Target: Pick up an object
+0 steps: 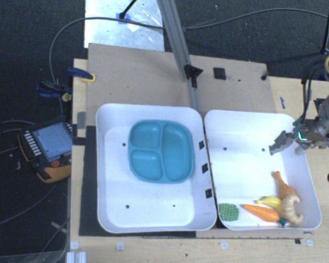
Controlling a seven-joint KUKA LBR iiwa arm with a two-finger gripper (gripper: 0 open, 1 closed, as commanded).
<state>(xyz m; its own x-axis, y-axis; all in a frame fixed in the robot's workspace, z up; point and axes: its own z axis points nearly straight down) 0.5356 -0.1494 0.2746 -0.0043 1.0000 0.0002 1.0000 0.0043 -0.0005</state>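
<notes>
While the pincer [287,141] hangs over the right bin's [234,159] far right edge, I cannot tell its state. A carrot [261,212], banana [269,201] and green piece [229,212] lie near the bin's front right corner.

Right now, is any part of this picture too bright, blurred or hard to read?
In the camera view, the shiny sheet at the top glares almost white; the gripper at the right bin's edge looks soft and dim; the small toys in that bin's near corner are crowded but readable.
</notes>
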